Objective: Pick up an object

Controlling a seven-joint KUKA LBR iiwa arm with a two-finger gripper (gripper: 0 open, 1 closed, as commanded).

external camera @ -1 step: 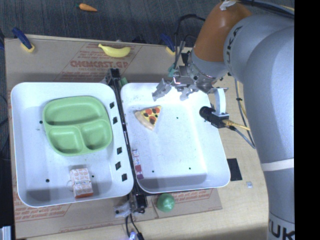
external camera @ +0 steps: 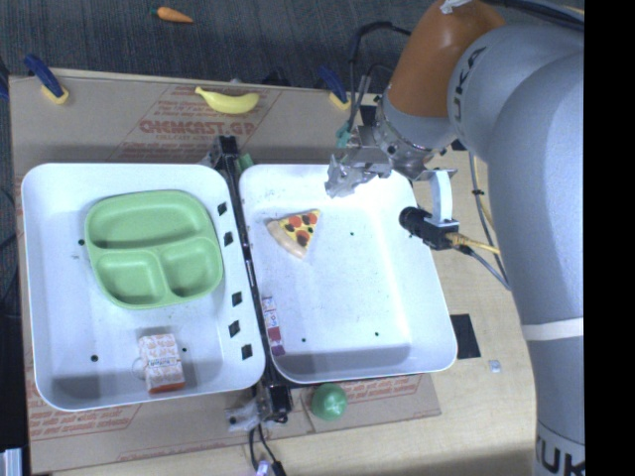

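A toy pizza slice (external camera: 296, 230) lies in the right bin (external camera: 397, 296), near its upper left corner. My gripper (external camera: 345, 181) hangs over the bin's back edge, up and to the right of the slice, with nothing seen between its fingers. In the left bin (external camera: 50, 266) rests a green divided plate (external camera: 154, 246), and a small wrapped snack packet (external camera: 161, 360) lies near that bin's front edge.
A toy banana (external camera: 228, 98) lies on the cardboard behind the bins. A green ball (external camera: 328, 401) sits in front of the right bin. A small orange carrot (external camera: 176, 14) lies on the dark floor at the back. The arm's grey body fills the right side.
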